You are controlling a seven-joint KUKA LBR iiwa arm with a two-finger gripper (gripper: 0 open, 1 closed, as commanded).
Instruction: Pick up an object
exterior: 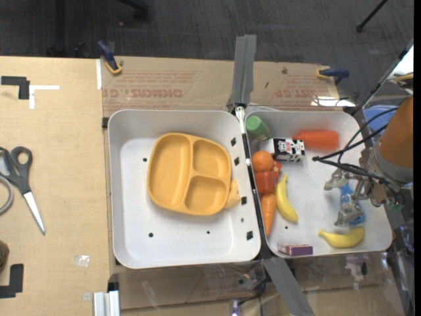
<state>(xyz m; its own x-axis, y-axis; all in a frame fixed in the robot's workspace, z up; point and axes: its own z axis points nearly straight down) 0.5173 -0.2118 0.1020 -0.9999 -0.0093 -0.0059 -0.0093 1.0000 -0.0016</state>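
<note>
One metal two-finger tool hangs low in the right white plastic bin, just above a curved yellow banana; whether it is open or closed I cannot tell. Nothing looks lifted, so the pick seems not yet done. Further left lie a second smooth banana, tapered orange carrots and a small purple box. The left bin carries a glossy yellow divided plate.
</note>
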